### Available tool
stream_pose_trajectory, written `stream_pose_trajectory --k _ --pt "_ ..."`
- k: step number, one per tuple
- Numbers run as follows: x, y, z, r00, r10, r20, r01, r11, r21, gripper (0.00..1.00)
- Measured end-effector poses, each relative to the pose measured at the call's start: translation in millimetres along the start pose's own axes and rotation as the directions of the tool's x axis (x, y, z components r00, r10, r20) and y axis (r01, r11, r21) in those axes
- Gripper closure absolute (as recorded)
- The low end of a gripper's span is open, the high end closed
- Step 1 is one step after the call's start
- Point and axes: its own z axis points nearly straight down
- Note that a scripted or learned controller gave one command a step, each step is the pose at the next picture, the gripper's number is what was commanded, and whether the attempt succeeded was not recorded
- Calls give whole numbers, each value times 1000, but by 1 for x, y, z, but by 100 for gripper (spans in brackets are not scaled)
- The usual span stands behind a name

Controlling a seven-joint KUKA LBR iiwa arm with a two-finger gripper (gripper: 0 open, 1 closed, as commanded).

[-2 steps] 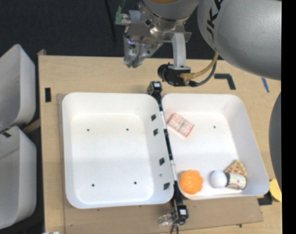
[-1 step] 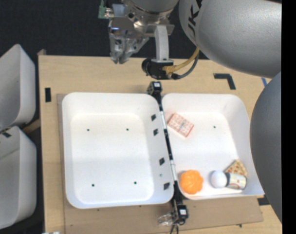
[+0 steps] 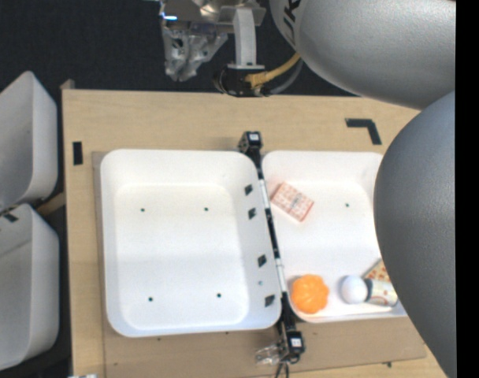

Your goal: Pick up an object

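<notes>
Camera view is showing the gripper (image 3: 191, 53) hovering at upper centre, beyond the bins, fingers impossible to judge, so it is needing to travel down-frame and descend squarely over the orange ball (image 3: 310, 292) lying at the right bin's (image 3: 334, 172) lower left.

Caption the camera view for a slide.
Gripper raised beyond the bench; right white bin holds orange ball, white ball, pink patterned packet.
</notes>
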Motion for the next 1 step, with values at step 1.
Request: stream_pose_trajectory --k 1 --pt "-1 12 135 1000 3 5 -3 1000 15 100"
